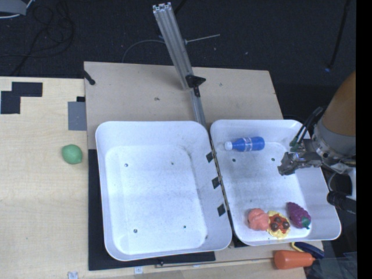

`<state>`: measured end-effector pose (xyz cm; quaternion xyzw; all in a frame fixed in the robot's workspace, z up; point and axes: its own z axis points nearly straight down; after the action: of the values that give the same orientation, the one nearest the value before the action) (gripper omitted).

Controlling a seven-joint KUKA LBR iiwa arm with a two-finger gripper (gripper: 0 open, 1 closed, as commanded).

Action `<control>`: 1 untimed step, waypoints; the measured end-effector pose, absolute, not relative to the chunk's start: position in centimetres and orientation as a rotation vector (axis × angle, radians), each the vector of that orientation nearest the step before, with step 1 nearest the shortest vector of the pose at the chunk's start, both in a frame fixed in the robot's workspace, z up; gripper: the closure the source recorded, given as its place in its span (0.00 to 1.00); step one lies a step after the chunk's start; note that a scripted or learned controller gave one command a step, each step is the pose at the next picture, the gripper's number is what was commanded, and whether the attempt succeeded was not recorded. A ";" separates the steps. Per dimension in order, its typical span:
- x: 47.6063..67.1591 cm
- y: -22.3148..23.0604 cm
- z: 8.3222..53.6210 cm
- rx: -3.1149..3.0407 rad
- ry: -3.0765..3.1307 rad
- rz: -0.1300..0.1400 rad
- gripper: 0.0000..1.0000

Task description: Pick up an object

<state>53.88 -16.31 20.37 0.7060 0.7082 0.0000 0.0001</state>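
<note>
Four objects lie in the right bin [325, 225]: a bottle [245, 145] at its far side, and a peach [257, 219], a yellow toy [278, 225] and grapes [298, 214] along its near edge. Gripper [286, 166] hovers over the bin's right side, holding nothing; its opening cannot be judged. Left bin [110, 156] adjoins. A green ball [72, 154] sits far left on the bench.

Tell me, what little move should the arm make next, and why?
Probably slide toward the blue bottle and lower over it. The gripper hangs at the right bin's right side with nothing under it, and the bottle lies alone nearby, easier than the toys clustered at the front.
</note>
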 end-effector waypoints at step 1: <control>56.0 -11.4 19.8 2.218 2.227 0.001 1.00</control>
<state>56.02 -11.38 19.77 0.7057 0.7085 0.0002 -0.0008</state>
